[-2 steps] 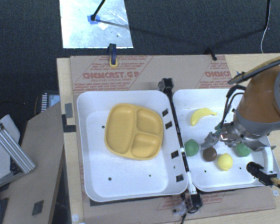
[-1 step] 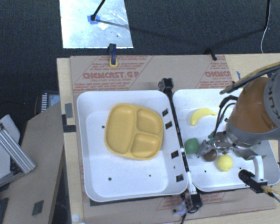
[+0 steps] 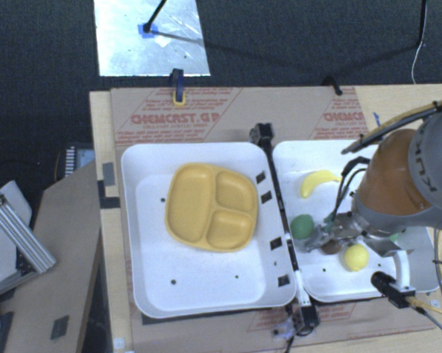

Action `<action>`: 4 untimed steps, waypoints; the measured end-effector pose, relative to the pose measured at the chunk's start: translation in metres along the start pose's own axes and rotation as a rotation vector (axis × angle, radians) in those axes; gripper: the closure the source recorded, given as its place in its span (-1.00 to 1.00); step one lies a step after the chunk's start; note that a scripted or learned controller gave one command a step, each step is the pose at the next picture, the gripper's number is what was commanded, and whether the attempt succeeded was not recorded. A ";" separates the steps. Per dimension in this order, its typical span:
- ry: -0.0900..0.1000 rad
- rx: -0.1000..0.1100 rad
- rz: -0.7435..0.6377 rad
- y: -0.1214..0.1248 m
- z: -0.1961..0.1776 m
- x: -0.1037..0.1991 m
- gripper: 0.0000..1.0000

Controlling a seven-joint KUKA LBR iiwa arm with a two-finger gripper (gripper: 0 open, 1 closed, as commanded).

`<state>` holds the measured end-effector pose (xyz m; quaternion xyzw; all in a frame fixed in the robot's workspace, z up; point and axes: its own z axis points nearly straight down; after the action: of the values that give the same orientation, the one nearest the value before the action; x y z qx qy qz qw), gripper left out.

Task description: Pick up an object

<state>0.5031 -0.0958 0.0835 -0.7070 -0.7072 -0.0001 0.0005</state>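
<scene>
A: Objects to pick from sit in the right bin. Going by size, what's on the table?

B: The left bin holds a yellow divided tray. In the right bin there's a yellow banana-shaped piece at the far side, a green ball near the divider, and a yellow ball nearer the front. The arm reaches in from the right.

A: And the hand?

B: It's low between the two balls, just beside both. Whether it's spread or pinching anything, I cannot tell.

A: What might go wrong?

B: My guess is that a round ball gets nudged and rolls off, or the hand closes on nothing between them.

A: Anything hidden?

B: The arm covers the bin's right part, and something dark and brownish at the hand is too blurred to name.
</scene>
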 end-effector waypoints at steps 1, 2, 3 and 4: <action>-0.001 -0.002 0.001 0.001 -0.011 0.000 1.00; -0.002 -0.005 -0.002 -0.001 -0.055 -0.002 1.00; -0.002 -0.007 -0.005 0.011 -0.108 0.000 1.00; -0.002 -0.006 -0.005 0.011 -0.154 0.008 1.00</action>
<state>0.5141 -0.0881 0.2380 -0.7052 -0.7090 -0.0017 -0.0024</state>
